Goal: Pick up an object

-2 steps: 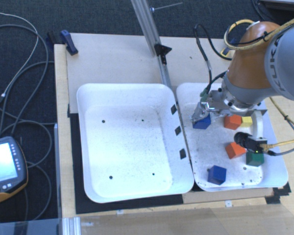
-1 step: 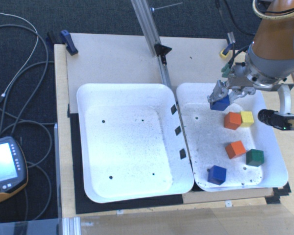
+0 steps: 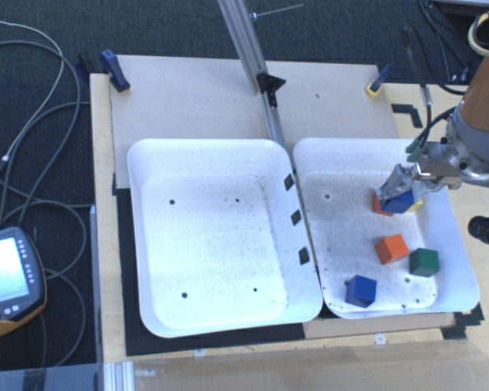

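Observation:
My gripper (image 3: 398, 187) reaches in from the right over the upper part of the right bin (image 3: 334, 165). It sits directly on a small cluster: a blue block (image 3: 399, 204) with a red-orange piece (image 3: 377, 208) at its left and a yellow bit (image 3: 417, 205) at its right. The gripper body hides the top of this cluster. Lower in the same bin lie an orange cube (image 3: 392, 248), a green cube (image 3: 424, 261) and a second blue cube (image 3: 360, 290), all apart from the gripper.
The left bin (image 3: 147, 165) lies beside the right one, with black clips (image 3: 295, 216) on the shared rim. A slanted metal pole (image 3: 243, 35) rises behind the bins. Clamps sit at the board's far corners, and a pendant lies at the far left.

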